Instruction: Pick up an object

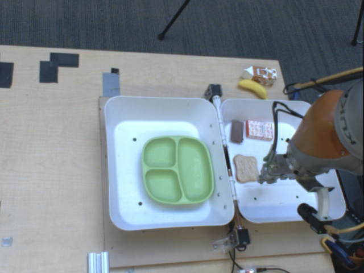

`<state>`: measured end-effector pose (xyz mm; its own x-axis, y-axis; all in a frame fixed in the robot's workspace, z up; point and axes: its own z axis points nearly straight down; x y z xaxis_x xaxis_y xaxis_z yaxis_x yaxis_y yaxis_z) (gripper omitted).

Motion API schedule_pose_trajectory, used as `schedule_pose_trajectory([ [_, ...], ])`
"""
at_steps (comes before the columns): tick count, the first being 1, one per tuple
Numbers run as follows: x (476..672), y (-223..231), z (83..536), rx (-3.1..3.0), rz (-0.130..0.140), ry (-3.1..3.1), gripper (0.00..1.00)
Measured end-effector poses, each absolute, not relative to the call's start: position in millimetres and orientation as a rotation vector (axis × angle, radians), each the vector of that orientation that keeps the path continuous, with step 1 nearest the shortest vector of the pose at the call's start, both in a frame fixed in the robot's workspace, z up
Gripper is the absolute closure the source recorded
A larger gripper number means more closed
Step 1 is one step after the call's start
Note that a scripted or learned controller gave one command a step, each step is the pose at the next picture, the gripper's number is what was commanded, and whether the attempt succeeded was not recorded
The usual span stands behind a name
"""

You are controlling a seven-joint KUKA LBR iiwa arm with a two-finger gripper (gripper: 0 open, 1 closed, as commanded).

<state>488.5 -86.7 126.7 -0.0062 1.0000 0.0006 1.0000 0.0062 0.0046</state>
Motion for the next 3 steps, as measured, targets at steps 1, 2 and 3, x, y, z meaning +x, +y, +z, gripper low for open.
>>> schedule_pose_trajectory([
  [1, 488.4, -87, 127, 2.214, 0.006, 2.225, 0.0],
  [2, 488.2, -85, 86, 2.217, 0.006, 2.221, 0.0],
  [3, 490.5, -85, 98, 2.211, 0.012, 2.22, 1.0],
])
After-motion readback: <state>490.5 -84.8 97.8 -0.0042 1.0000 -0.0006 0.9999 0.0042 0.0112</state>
